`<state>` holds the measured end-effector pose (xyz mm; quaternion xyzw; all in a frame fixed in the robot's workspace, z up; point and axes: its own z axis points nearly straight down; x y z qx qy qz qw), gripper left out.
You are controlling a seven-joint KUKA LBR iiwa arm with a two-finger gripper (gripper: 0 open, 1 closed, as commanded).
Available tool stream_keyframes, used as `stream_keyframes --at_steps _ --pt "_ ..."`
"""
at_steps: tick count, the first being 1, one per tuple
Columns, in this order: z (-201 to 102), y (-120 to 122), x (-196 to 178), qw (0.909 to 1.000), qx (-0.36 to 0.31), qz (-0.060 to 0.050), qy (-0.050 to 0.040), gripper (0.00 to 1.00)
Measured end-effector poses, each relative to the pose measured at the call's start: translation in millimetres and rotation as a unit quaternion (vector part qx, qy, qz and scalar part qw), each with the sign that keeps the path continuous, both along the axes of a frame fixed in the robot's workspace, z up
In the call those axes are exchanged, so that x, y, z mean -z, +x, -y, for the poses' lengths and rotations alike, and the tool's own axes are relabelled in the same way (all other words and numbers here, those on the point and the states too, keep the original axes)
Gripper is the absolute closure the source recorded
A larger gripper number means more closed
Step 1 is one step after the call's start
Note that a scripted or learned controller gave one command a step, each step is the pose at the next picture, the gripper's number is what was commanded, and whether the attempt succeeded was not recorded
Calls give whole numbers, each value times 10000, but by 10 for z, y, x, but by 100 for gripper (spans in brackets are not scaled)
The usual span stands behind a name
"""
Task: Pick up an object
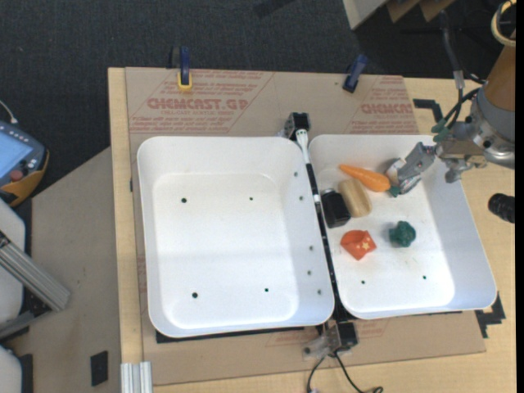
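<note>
1. my gripper [407, 176] sits low over the right bin [458, 244], upper part, fingers angled down-left.
2. carrot [365, 178] lies just left of my fingertips, its right end touching or nearly touching them.
3. cannot tell if i'm clenched or released; nothing visibly between the fingers.
4. tan block [354, 196] and black block [335, 208] lie below the carrot; red piece [358, 244] and green piece [402, 234] lie lower.

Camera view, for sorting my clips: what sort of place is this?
Probably a robot grasping lab bench: two shallow white plastic bins on a clamped cardboard sheet, small toy-like objects such as an orange carrot, and a grey two-finger gripper.
</note>
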<state>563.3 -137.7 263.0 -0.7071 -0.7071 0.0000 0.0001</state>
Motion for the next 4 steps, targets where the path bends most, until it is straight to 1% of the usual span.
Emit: stream_keyframes --at_steps 1,2,3,4 --pt "-186 -718 1761 10000 28 9 19 0" --pt "-99 -295 17 9999 -14 107 -27 0" --pt "-105 -329 15 10000 -5 22 -10 100" --pt "-407 -145 -1470 9999 -27 105 -14 100"
